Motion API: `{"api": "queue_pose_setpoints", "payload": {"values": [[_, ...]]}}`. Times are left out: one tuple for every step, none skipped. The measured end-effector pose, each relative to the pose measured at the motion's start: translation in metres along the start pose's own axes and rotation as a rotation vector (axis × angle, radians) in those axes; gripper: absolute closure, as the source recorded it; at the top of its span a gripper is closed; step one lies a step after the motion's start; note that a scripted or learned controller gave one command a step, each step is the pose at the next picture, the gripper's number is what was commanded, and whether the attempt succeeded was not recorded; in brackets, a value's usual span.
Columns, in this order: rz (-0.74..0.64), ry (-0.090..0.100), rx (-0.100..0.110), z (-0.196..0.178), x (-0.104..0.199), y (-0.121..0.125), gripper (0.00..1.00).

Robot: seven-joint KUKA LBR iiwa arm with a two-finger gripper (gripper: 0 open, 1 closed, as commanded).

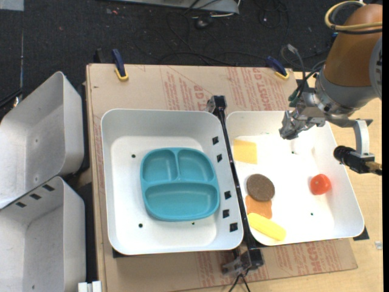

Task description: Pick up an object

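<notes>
- The arm (351, 47), grey with an orange band, comes in at 2 o'clock over the bench.
- Left bin (115, 163) holds a teal divided tray (180, 183) at its centre.
- Right bin (340, 218) holds the small items.
- The gripper (292, 131) hangs over the right bin's 12 o'clock edge; how far it is open I cannot tell, and nothing shows in its grasp.
- Yellow square slice (245, 151) lies at the right bin's 10 o'clock.
- Brown round patty (260, 187) sits at 8 o'clock, touching an orange piece (260, 208) below it.
- Yellow banana-like piece (267, 227) lies at 7 o'clock.
- Red tomato (320, 184) rests at 4 o'clock, well apart from the gripper.
</notes>
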State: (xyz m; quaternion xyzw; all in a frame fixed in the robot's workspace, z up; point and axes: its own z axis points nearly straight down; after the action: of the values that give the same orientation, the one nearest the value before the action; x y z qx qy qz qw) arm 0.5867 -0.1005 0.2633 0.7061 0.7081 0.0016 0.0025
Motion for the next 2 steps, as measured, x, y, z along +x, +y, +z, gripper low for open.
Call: {"api": "queue_pose_setpoints", "payload": {"values": [[-0.005, 0.003, 0.007, 0.018, 0.053, 0.011, 1.0], [-0.005, 0.002, 0.003, 0.018, 0.105, 0.037, 1.0]]}}
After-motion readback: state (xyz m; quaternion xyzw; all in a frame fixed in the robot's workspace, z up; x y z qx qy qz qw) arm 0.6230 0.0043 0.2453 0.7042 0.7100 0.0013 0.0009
